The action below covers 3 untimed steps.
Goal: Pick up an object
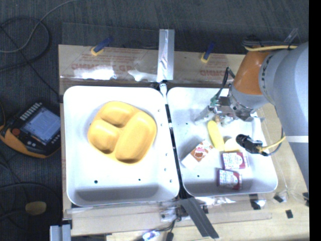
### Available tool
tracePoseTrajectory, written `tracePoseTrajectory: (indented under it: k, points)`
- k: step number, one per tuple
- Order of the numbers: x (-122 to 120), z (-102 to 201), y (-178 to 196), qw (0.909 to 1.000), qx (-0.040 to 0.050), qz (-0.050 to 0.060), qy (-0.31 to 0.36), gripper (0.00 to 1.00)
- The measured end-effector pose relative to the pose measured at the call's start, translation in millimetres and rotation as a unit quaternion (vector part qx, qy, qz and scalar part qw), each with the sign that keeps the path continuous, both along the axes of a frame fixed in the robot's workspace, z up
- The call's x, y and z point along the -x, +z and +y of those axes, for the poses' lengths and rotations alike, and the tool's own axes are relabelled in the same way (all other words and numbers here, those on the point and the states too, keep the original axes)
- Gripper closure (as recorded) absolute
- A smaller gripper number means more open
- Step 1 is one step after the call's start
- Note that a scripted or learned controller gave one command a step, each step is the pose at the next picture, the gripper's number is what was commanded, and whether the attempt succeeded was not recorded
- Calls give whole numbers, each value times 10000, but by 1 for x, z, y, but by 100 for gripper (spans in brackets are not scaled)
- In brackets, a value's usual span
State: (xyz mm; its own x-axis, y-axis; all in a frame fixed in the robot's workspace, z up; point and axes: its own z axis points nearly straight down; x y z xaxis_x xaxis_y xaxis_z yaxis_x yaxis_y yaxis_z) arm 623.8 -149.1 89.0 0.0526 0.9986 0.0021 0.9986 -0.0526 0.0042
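1. Where the arm [281, 84] reaches into the right bin [190, 185], the pincer [216, 113] sits at the yellow banana-shaped piece's [215, 135] top end; I cannot tell its opening or hold.
2. Three small packets [233, 160] lie toward five o'clock.
3. At nine o'clock, the left bin [75, 185] holds a yellow cushion [122, 131].

Robotics lab: teach pendant [36, 129] on carpet, cables [30, 29], taped bench [115, 64]

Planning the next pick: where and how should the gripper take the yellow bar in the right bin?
Probably across the middle of the yellow bar, coming straight down: it lies flat, long and narrow, so the fingers should close across its short width, avoiding the carton near its lower end.
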Motion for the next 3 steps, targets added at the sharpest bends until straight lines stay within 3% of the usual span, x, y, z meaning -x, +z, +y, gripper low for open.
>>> tracePoseTrajectory:
  k: [1, 2, 3]
  points:
    - [-1, 1, 7, 10000, -6, 8, 16, 100]
    - [-11, 42, 124, 9973, 5, 61, 729, 100]
    - [31, 68, 90, 9936, 6, 73, 1125, 100]
